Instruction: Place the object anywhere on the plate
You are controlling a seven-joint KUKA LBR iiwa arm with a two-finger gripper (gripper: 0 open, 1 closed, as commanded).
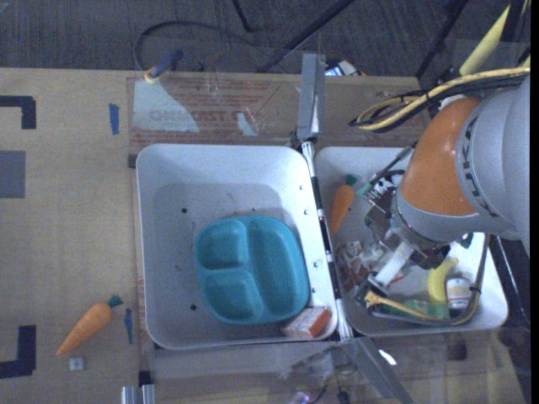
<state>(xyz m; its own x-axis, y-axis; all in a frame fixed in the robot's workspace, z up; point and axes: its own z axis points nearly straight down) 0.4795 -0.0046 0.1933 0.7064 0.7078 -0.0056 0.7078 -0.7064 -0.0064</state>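
A teal divided plate (251, 269) lies in the left bin (160, 175), toward its front right. My gripper (383, 274) hangs low in the right bin (493, 310), over a heap of small items in the bin's front half. Under and around it lie a yellow banana (438, 281), some flat yellow-green pieces (413, 308) and a printed packet (354, 259). An orange toy carrot (341, 206) rests against that bin's left wall. The arm's grey wrist and orange band (434, 171) hide the middle of the right bin.
A small orange-and-white box (309, 321) sits in the left bin's front right corner, just beside the plate. A second toy carrot (84, 326) lies on the bench left of the bins. Cables (404, 108) run behind the right bin.
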